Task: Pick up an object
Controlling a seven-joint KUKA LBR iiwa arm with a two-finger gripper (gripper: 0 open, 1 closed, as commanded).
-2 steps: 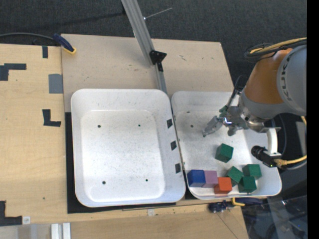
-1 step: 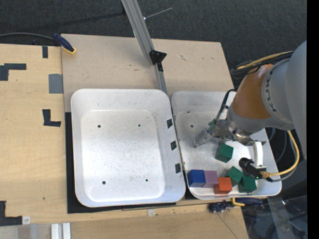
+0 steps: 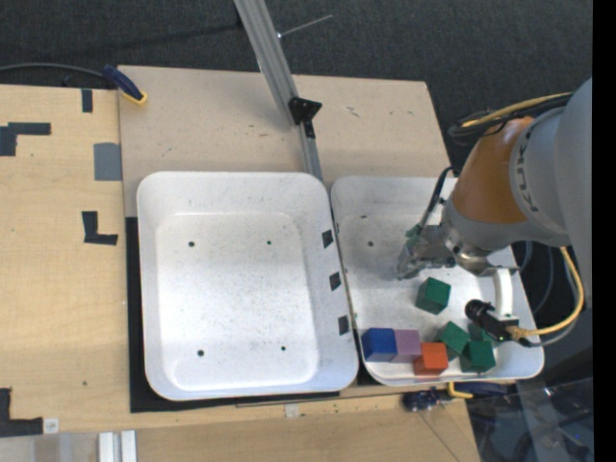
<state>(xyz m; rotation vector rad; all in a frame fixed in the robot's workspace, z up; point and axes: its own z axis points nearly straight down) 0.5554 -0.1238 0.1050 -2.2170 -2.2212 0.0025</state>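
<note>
Jaws (image 3: 414, 263) low over right bin (image 3: 371, 210)

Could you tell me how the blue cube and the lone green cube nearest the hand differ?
The blue cube sits at the right bin's near-left corner, touching a lilac block; the lone green cube stands apart, just below the hand. The blue one lies square to the bin's edge, the green one turned. Both are similar small cubes.
</note>
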